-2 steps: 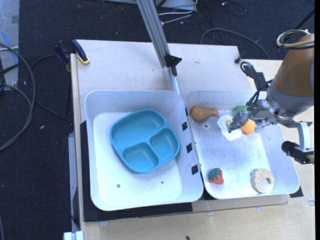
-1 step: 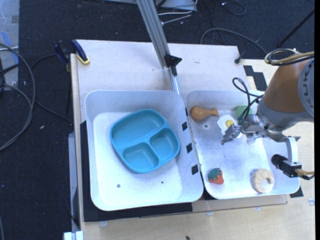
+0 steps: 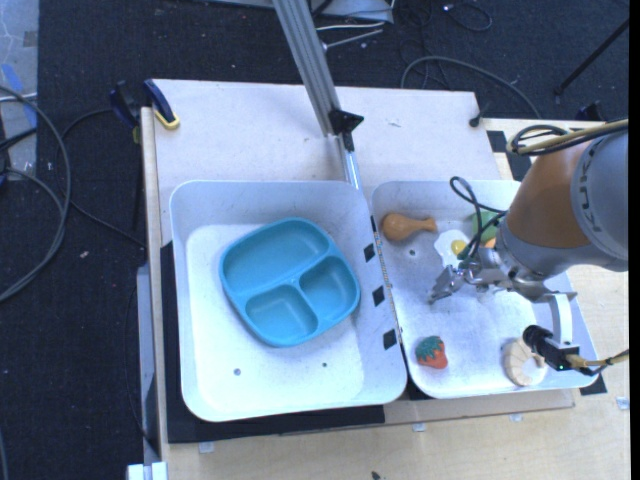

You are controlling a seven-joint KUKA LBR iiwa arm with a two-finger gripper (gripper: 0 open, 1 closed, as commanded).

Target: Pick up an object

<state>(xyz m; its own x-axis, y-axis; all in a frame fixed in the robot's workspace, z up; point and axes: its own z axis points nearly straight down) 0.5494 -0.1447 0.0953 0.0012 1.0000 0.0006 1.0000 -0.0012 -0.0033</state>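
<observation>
In the right bin (image 3: 405, 313) lie a tan drumstick-shaped toy (image 3: 406, 226) at the back left, a red strawberry toy (image 3: 431, 351) at the front, and a cream round piece (image 3: 521, 362) at the front right. A yellow and white item (image 3: 456, 245) and something green (image 3: 486, 220) sit partly hidden behind the arm. My gripper (image 3: 445, 285) hangs low over the bin's middle, pointing left, with bare bin floor under its tips. It stands apart from the strawberry and the drumstick, and I see no object between its fingers.
The left bin (image 3: 200, 363) holds a blue divided plate (image 3: 288, 280). A slanted metal rod (image 3: 310, 53) runs down to the gap between the bins. The grey and orange arm (image 3: 570, 208) covers the right bin's back right part. Cables lie on the dark floor.
</observation>
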